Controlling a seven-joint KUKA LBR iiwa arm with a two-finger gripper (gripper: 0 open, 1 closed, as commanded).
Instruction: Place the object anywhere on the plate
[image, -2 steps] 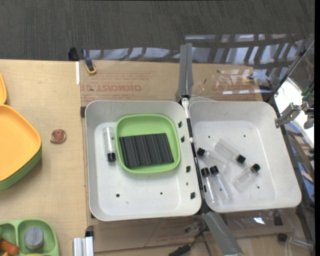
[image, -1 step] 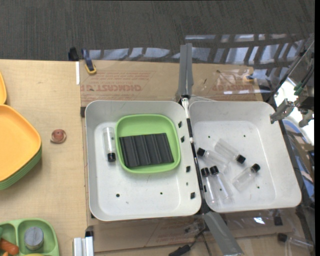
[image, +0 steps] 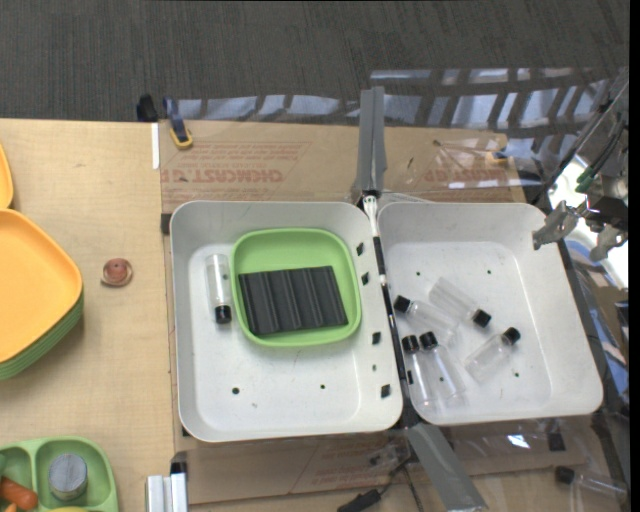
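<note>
In the camera view, the pincer (image: 553, 228) sits at the far right edge of the right bin (image: 540, 400), a thin grey metal piece above the rim; whether it is spread or pressed together cannot be told. Well apart from it, toward the right bin's middle and near-left part, lie several clear plastic vials (image: 455, 300) with black caps, slim cylinders scattered at different angles, some touching. One more clear vial (image: 219, 288) with a black cap lies in the left bin (image: 280, 410), just beside the left edge of the green plate (image: 296, 247). The plate is a glossy, rounded square with a raised rim, and a dark ribbed rectangular block (image: 291, 300) rests on it. Both bins are smooth white plastic.
</note>
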